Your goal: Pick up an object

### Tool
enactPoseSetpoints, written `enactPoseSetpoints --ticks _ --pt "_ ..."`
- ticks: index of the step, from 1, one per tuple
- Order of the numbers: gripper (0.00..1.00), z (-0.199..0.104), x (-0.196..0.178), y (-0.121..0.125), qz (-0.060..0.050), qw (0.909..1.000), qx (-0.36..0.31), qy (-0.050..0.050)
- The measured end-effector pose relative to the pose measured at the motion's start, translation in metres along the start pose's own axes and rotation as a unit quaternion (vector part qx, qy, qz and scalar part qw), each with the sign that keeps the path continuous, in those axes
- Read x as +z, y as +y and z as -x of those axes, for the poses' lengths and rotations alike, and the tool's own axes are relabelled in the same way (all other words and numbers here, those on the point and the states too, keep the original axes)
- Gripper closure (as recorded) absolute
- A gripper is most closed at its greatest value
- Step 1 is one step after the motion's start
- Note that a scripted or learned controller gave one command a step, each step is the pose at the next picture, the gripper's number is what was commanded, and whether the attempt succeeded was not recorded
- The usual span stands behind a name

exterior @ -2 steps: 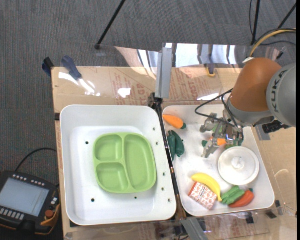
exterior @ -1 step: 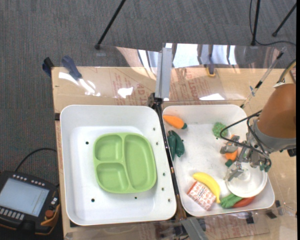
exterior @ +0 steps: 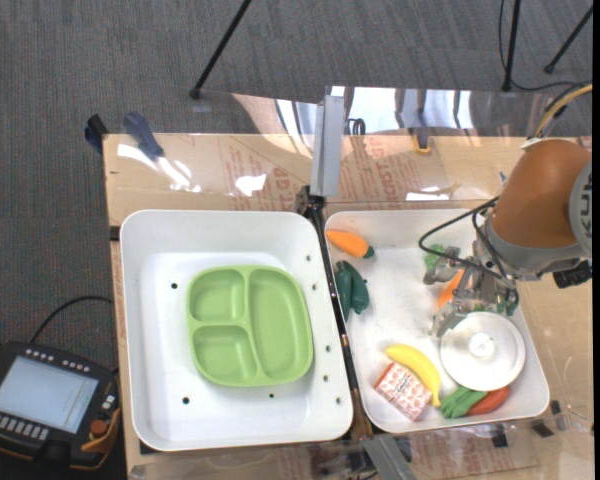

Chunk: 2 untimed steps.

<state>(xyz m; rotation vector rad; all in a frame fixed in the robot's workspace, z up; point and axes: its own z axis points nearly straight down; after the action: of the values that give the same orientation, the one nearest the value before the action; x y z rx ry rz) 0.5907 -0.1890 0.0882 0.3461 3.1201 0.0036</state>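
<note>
My gripper (exterior: 468, 286) hangs low over the right side of the right bin (exterior: 380, 230), below the orange wrist band (exterior: 542, 196). A small orange object (exterior: 448, 292) lies right at the gripper's left side, partly hidden by it; I cannot tell whether it is held. A white round dish (exterior: 482, 352) sits just below the gripper. Further left lie an orange carrot (exterior: 347, 244) and a dark green vegetable (exterior: 353, 289). A yellow banana (exterior: 416, 369), a red and white box (exterior: 404, 391) and a green and red vegetable (exterior: 472, 401) lie along the near edge.
The left bin (exterior: 160, 248) holds a light green divided plate (exterior: 249, 325). A grey post (exterior: 326, 153) rises behind the wall between the bins. A teach pendant (exterior: 42, 396) lies on the floor at the lower left.
</note>
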Motion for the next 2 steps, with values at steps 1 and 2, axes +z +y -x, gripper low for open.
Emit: enactPoseSetpoints --ticks 1,2 --pt "1.0 0.001 -0.011 0.001 0.0 1.0 -0.002 -0.001" --pt "1.0 0.035 0.0 0.0 -0.001 0.9929 0.119 0.0"
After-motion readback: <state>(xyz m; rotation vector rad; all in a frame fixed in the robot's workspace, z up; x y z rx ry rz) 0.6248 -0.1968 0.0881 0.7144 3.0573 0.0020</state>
